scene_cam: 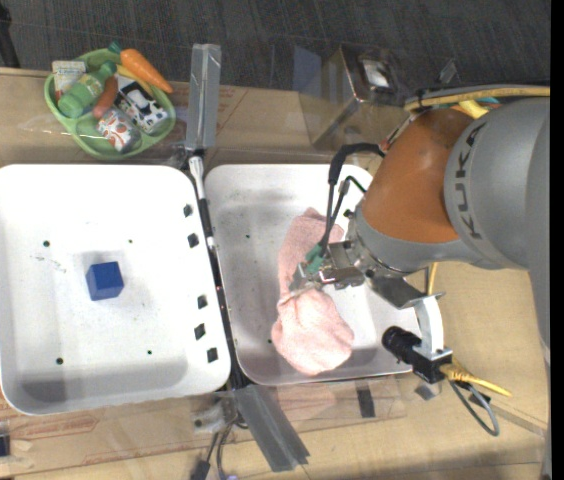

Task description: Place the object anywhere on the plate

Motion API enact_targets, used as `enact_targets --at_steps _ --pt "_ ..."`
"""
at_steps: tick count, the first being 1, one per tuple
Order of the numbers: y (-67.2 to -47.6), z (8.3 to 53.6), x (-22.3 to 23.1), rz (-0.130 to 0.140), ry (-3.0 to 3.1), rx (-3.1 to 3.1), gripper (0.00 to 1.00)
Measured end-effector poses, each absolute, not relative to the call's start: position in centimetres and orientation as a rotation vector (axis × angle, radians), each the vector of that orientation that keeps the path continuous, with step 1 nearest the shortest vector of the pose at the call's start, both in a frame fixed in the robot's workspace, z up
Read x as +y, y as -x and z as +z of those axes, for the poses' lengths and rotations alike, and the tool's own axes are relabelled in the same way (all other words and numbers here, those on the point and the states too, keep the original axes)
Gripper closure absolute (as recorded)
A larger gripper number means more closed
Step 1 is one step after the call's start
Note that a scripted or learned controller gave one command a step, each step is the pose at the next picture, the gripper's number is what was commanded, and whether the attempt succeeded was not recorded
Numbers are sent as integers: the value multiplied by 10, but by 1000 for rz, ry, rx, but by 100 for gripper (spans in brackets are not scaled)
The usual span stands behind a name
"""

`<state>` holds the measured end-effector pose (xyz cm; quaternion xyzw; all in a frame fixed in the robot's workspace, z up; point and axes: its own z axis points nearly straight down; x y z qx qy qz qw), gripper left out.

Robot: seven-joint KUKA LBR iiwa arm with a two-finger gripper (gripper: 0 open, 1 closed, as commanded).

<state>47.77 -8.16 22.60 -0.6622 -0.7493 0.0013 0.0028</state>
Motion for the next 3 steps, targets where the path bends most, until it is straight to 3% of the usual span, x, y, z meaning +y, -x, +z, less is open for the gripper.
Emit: enact_targets --at_steps 1,3 --pt "-478 230 -81 4 2069 -2360 100" --pt "-553 222 -4 3 969 -2986 100"
